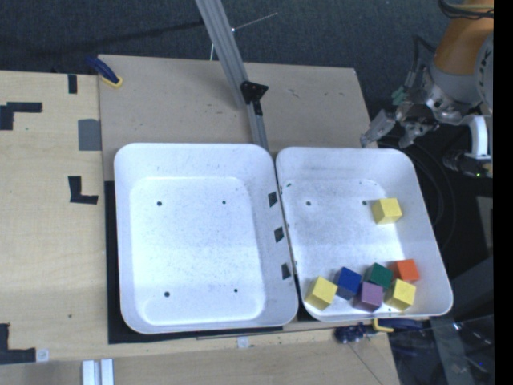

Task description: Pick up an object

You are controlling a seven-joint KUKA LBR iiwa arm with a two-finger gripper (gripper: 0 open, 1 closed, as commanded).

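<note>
the arm reaches in from the right edge, its orange band high in the corner, and its jaws (390, 127) hang above the table (184, 95) just beyond the far right corner of the right bin (337, 163), outside its rim. two grey fingers (377, 129) splay downward and to the left with a visible gap between them, so the jaws stand apart and nothing sits between them. every block lies in the right bin, none of them under the jaws. a lone yellow cube (386, 210) rests near the bin's right wall, the nearest block to the jaws yet clearly apart from them, toward the camera. the rest cluster along the bin's near edge, well apart from the jaws: a yellow block at the near left (322, 292), a blue cube (349, 281) touching it, a purple cube (371, 294) just beside the blue one, a dark green cube (379, 276) behind the purple, an orange cube (406, 269) to the right of the green, and another yellow block (402, 294) in front of the orange one. the left bin (192, 239) sits against the right bin's left wall. a slanted metal bar (228, 46) crosses the table behind both bins.
</note>
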